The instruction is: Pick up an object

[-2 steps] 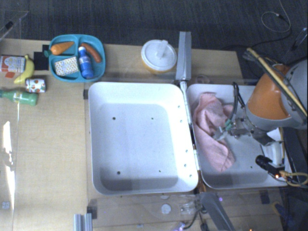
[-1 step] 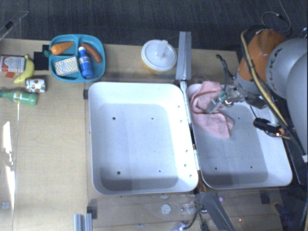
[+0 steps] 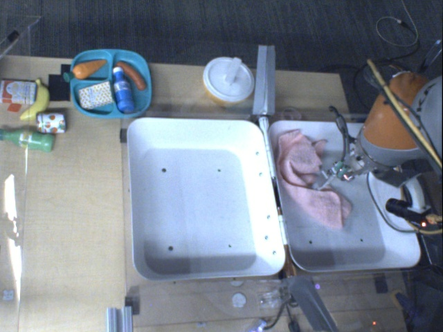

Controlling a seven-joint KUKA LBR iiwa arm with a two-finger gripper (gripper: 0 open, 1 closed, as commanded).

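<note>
A crumpled pink cloth lies in the right bin, against its left wall. My gripper reaches in from the right and is low over the cloth's right edge, its tip touching or just above the fabric. The grey arm with its orange band rises behind it at the right.
The left bin sits beside the right one, a metal divider between them. Behind the bins are a white lidded cup and a blue tray of toy food. A banana, a can and a green bottle lie at the far left. Cables run at the right.
</note>
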